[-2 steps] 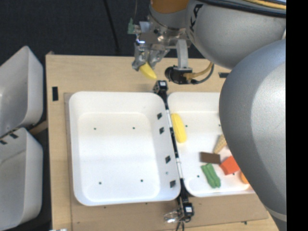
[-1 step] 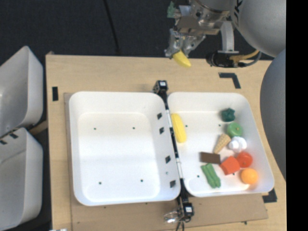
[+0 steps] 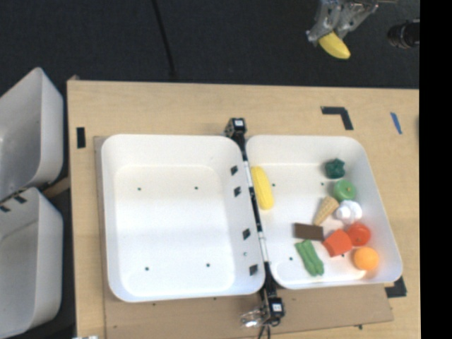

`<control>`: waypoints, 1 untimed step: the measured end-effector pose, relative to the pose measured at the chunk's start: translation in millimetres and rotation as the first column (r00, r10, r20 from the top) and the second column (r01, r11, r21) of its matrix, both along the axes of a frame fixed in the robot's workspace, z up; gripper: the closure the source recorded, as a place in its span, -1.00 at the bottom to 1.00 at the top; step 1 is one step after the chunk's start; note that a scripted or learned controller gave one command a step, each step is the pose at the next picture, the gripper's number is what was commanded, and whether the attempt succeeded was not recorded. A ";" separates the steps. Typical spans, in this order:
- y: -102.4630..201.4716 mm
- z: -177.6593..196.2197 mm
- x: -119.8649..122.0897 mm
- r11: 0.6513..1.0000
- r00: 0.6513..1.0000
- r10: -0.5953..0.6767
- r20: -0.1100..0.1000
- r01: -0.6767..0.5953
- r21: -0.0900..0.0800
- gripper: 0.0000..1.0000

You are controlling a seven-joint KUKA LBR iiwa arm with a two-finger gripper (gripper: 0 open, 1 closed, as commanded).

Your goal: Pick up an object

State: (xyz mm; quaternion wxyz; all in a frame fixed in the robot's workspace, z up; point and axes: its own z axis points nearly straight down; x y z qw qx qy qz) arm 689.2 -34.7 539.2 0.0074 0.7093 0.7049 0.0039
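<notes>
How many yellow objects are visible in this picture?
2. One yellow banana-like piece is held between the fingers of the tool, high above the bench. One corn cob lies in the right bin, beside the divider. Others may be hidden.

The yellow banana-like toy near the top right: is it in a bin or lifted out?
Out. The yellow toy hangs at the claw, high over the dark floor beyond the bench, well clear of the right bin.
</notes>
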 end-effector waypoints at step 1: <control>-66.3 -70.8 -0.2 1.000 1.000 -0.001 -0.020 0.001 0.002 1.00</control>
